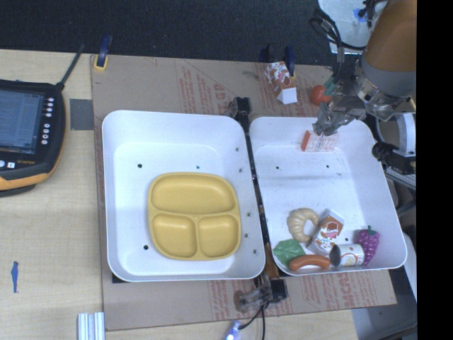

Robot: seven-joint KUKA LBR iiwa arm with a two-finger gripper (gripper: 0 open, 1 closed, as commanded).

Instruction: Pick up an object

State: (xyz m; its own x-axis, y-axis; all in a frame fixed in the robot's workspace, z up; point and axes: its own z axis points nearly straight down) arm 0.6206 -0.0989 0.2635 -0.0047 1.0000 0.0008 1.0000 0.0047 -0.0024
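On the counter (49, 225), a pale wood surface under a sheet of brown cardboard, two shallow white bins of smooth plastic sit side by side; the left bin (127, 140) holds a matte yellow tray (192, 214) with rounded corners and three compartments; the right bin (354, 183) carries a cluster of toy foods in its near corner: a tan twisted pretzel (303, 223), a small printed carton (328, 234), a purple grape bunch (367, 241), a green leaf (287, 250), a glossy sausage (309, 263) and a little can (348, 256) lying on its side. From the right the arm reaches down over the bin's far edge, orange band above grey wrist, with the gripper (329, 122) pointing down and leftward; whether it is open or closed I cannot tell. A small red-and-white packet (317, 142) lies at the bin's far wall, directly beneath the gripper tip and seemingly touching it; nothing shows it grasped.
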